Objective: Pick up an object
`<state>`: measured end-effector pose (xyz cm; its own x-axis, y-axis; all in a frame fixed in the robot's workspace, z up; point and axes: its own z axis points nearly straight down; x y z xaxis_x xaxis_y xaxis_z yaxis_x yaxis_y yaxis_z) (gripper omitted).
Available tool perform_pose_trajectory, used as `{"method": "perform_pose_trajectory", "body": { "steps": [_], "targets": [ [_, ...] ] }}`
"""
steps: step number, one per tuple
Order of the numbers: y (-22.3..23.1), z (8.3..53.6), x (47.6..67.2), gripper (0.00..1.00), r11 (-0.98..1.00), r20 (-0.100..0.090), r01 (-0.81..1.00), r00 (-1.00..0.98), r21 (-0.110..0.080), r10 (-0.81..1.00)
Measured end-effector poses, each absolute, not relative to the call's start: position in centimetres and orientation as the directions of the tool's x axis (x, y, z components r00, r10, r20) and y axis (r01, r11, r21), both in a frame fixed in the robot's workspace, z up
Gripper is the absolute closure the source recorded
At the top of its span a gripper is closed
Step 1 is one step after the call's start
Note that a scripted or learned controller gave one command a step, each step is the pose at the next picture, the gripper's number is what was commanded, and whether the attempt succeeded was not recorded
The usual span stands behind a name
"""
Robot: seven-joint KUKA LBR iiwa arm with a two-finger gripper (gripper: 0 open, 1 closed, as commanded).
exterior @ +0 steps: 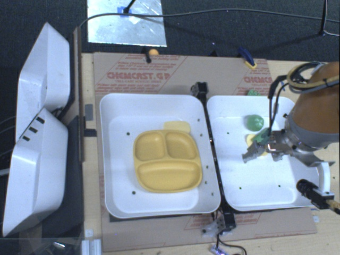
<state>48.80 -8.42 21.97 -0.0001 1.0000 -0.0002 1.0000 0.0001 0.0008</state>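
So the thing I'd go for is the green ball (pixel 254 122), sitting in the right bin (pixel 234 179) up toward its far edge, a bit right of the middle. Just below it there's a small yellow piece (pixel 249 139) and something green (pixel 262 136) that's half hidden under the tool, so I can't say what that one is. All three bunch together in that far-right part of the bin, which is probably why the arm (pixel 319 110) is parked where it is.

The gripper (pixel 255 152) hangs right over that cluster, pointing toward the divider between the bins. Honestly I can't tell whether the jaws are apart or together from this angle; it's all a blurry grey lump, and I don't see anything clearly caught in it. I wouldn't call this a grasp yet.

Over in the left bin (pixel 119 142) there's a yellow divided tray (pixel 167 161) lying flat near the middle, with a pale yellow flat piece (pixel 177 126) touching its far edge. Those are well apart from the tool, so I'm guessing they're not the target this round.

My worry: the ball is round and will roll toward the bin wall if the approach nudges it. The small pieces crowd it too, so a clean pinch looks tricky.
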Motion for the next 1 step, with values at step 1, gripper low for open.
{"method": "perform_pose_trajectory", "body": {
  "steps": [1],
  "targets": [
    [-8.51,24.72,54.53,0.0,0.002,-0.001,1.0,-0.002,0.004,1.0]
  ]
}}
